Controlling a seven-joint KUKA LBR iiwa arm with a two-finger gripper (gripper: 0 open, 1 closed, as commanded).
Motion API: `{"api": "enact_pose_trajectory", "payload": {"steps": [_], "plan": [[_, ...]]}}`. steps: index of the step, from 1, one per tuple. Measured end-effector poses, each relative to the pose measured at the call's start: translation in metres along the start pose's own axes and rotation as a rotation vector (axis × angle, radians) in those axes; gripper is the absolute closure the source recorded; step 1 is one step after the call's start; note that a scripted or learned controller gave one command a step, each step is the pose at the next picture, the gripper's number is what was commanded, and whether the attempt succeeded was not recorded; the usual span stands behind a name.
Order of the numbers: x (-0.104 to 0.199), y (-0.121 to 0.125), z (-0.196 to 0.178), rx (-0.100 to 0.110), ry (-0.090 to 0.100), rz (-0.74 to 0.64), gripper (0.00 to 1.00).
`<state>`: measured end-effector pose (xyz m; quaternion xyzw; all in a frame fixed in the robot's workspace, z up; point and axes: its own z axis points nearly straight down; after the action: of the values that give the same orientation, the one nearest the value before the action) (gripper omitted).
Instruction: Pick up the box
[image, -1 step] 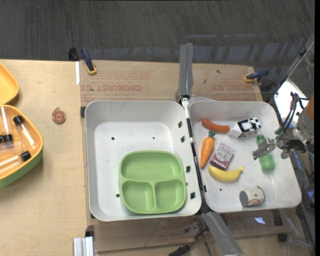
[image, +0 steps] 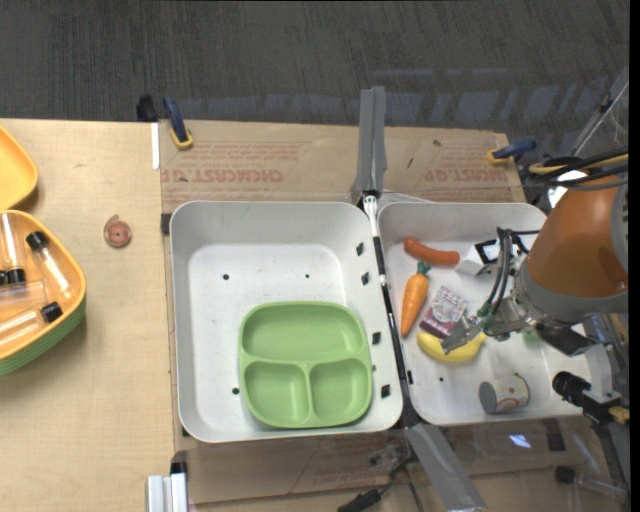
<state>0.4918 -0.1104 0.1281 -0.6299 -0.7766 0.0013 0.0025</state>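
A view from above, at a slant, of a desk (image: 90, 420) with a light wood top, bearing two shallow white bins side by side on a sheet of brown cardboard (image: 270, 170).

The left bin (image: 200, 300) holds a light green divided plate (image: 305, 364) with three compartments, lying flat toward the near side of the bin.

The right bin (image: 450, 400) holds several small things. Toward its far side lies an orange-red sausage shape (image: 432, 251), set almost crosswise. Just nearer than it is a toy carrot (image: 414, 300), orange with a green top, pointing toward the near edge and lying close to the wall between the bins. Beside the carrot, to its right, is the box (image: 444, 311) (a small packet in white and purple-pink with print too small to read), tilted and resting near the middle of the bin. A yellow banana (image: 452, 346) curves just at the box's near edge, touching or overlapping it. Near the front right of the bin lies a short grey cylinder (image: 502, 394) on its side.

The grey arm with its broad orange band (image: 585, 245) reaches in from the right, over the right bin. The claw (image: 490, 322) is low beside the banana's right end and just right of the box; whether it is apart or together cannot be told, since cables and dark parts blur it.

On the desk at far left, a stack of yellow and green trays (image: 40, 300) holds small vials with black caps.
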Motion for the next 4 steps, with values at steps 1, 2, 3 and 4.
{"api": "enact_pose_trajectory", "payload": {"steps": [1, 2, 3, 4], "plan": [[0.027, 0.022, -0.063, -0.005, -0.003, -0.218, 0.00], [-0.012, 0.028, 0.037, -0.004, -0.002, -0.116, 0.00], [-0.057, -0.027, 0.037, -0.003, -0.001, 0.050, 0.00], [-0.089, 0.012, -0.028, -0.003, -0.002, 0.538, 0.00]]}}
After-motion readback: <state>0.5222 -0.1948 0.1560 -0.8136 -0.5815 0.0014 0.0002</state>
